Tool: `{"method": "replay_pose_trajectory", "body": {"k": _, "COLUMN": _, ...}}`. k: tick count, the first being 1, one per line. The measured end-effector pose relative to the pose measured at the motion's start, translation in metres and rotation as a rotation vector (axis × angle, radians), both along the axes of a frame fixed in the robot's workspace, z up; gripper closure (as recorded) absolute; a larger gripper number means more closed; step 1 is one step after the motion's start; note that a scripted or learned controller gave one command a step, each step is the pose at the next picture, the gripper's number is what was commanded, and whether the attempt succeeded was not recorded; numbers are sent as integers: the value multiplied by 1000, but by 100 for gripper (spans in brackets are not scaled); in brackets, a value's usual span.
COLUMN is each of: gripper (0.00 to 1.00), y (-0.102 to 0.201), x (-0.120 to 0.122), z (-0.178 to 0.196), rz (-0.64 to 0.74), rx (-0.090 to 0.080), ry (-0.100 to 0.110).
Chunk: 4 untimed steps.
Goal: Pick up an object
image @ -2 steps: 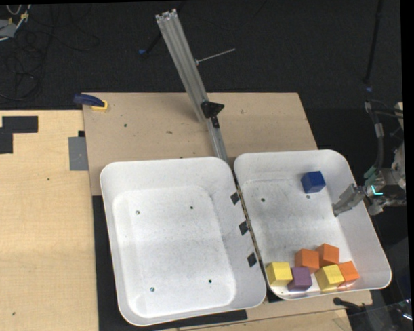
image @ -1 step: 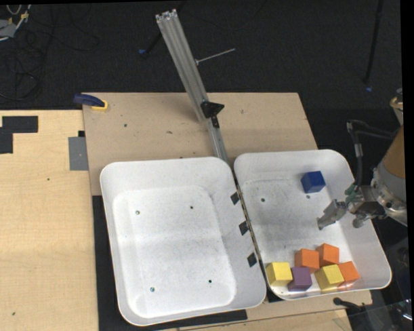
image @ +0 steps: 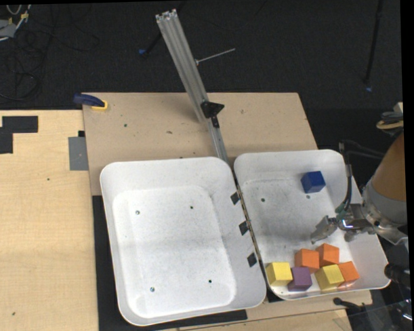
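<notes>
the gripper [image: 329, 226] hangs over the right bin [image: 281, 167], just above the orange block [image: 307, 259]; fingers look spread, holding nothing. the blocks seem light, stiff, best pinched on flat sides.

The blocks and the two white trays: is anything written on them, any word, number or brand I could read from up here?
No readable text anywhere in the camera view.
Blue block: plain faces, no marking.
Orange, yellow and purple blocks: plain faces, no marking.
Left bin and right bin: only small dark dots, no lettering.
Hand beside the blocks: too small and blurred to tell whether it bears a label.
</notes>
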State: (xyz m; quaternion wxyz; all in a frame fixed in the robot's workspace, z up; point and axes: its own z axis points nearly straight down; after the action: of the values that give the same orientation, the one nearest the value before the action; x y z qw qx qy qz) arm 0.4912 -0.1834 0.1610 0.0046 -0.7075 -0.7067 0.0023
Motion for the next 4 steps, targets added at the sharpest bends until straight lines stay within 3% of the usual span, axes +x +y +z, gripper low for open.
{"method": "replay_pose_trajectory", "body": {"k": 1, "gripper": 0, "y": -1, "x": -1, "z": -64, "rz": -1, "rx": -1, "ry": -3}}
{"method": "replay_pose_trajectory", "body": {"k": 2, "gripper": 100, "y": -3, "x": 0, "z": -51, "rz": -10, "rx": -2, "ry": -7}}
{"method": "replay_pose_trajectory", "body": {"k": 4, "gripper": 100, "y": -4, "x": -3, "z": 60, "rz": 2, "rx": -4, "ry": -12}}
